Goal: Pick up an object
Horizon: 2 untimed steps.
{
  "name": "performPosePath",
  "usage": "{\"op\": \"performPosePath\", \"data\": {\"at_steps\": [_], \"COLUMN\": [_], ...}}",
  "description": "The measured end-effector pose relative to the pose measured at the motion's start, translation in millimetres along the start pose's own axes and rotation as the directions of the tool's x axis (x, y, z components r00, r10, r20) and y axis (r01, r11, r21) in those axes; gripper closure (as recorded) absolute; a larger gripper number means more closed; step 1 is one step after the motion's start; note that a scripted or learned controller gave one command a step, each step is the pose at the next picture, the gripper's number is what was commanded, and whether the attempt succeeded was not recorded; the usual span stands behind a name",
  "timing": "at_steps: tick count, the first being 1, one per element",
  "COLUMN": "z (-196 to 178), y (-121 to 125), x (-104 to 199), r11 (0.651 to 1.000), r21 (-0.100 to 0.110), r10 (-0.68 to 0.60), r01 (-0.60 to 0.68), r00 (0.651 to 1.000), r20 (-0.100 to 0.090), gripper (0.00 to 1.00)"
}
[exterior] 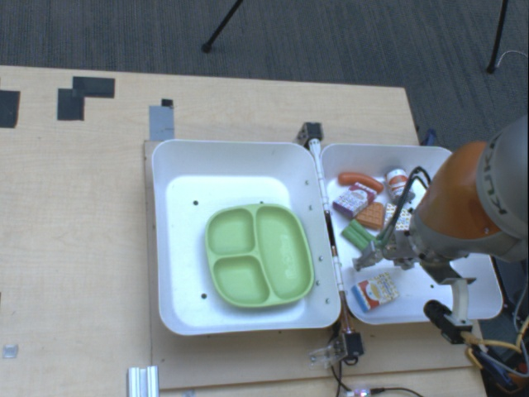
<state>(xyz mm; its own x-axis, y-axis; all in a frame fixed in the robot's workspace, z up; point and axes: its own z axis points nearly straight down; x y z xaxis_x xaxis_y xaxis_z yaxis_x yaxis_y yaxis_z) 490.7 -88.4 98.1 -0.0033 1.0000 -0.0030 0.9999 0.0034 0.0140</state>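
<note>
In the right bin (488,300) we see a small heap of toy groceries, the things to choose among. Along its far side lies an orange-red sausage (361,179), with a small white can (397,180) bearing a red label just beside it toward the arm. Nearer to us sit a purple packet (354,198) and, touching it, a tan waffle-like block (373,215). A green block (357,235) lies just below those, close to the bin's left wall. Apart from the cluster, near the front of the bin, rests a small white carton with a red and yellow picture (374,291).

The hand (382,251) hangs over this bin, between the green block and the carton, at the end of the grey arm with its orange band (459,201). We cannot tell how its grasping parts are set, for the wrist body and a black cable hide them, and we see nothing held by it.

The left bin (178,222) holds a pale green divided plate (260,255) with three compartments, lying flat toward the front right of that bin. Both bins sit side by side on the light wooden bench (74,246), which carries dark square markers (83,98) at its far left. Beyond the bench is grey carpet (331,23), crossed by thin black tripod legs (231,15).
</note>
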Motion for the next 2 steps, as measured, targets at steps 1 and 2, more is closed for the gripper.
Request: {"op": "performPosePath", "data": {"at_steps": [1, 2], "z": [-10.4, -10.3], "y": [1.5, 1.5], "x": [0.6, 0.7], "r11": [1.0, 1.0], "r21": [-0.004, -0.003], "r10": [-0.002, -0.002], "r01": [0.002, 0.002], "r00": [1.0, 1.0], "r20": [0.0, 0.0], "gripper": [1.0, 0.0]}}
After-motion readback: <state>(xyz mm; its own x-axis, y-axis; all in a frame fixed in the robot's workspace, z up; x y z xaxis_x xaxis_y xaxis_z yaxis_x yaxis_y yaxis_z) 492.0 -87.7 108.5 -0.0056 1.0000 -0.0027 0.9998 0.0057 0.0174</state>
